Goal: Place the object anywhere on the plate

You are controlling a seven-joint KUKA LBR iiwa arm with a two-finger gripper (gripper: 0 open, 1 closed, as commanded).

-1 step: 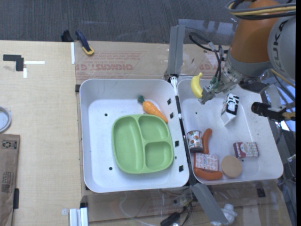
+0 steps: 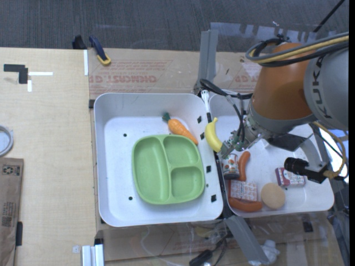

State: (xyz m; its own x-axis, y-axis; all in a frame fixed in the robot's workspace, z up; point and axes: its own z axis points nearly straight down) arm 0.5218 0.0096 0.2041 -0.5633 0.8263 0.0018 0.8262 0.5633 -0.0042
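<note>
A pale wooden worktop carries two shallow white bins side by side — the left bin and the right bin, touching. Near the worktop's left edge lie a roll of tape and a brown cardboard piece; a yellow-and-blue clamp sits at the back.

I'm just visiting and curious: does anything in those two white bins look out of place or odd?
Mostly the banana: it sits across the wall between the two bins rather than inside either one. The carrot lies beside the green plate, touching its rim at most. Nothing looks spilled or broken.
</note>
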